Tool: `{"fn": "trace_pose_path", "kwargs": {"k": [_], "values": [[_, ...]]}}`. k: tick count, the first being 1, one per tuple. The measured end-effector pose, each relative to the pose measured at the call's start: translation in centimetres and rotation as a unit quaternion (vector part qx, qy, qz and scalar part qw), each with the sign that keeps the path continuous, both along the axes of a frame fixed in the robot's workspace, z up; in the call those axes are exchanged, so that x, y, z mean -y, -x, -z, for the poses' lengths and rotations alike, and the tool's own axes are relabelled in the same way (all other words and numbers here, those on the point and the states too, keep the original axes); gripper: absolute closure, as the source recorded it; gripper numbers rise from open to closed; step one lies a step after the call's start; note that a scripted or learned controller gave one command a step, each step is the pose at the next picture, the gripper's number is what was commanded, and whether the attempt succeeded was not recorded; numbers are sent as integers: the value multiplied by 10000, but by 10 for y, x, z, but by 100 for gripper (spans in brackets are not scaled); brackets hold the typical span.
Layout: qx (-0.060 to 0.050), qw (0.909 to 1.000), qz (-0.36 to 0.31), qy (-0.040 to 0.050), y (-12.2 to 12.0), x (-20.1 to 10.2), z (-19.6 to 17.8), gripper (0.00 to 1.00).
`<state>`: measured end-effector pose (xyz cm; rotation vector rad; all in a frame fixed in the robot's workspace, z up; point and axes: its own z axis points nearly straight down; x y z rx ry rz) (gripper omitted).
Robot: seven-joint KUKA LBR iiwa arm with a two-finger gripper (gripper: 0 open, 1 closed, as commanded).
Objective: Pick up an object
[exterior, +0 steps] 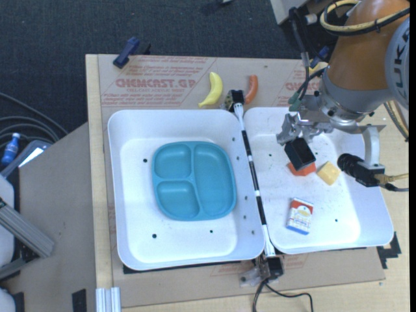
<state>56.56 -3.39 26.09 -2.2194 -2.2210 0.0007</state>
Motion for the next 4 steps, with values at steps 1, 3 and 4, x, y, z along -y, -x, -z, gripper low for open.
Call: {"fn": "trace_pose_path", "kwargs": {"k": [1, 3, 4], "values": [[14, 10000, 8, 11, -43, 27, 26, 100], [10, 10000, 7, 8, -16, 50, -2, 100], [-6, 10000, 0, 0, 18, 23, -1, 100]]}}
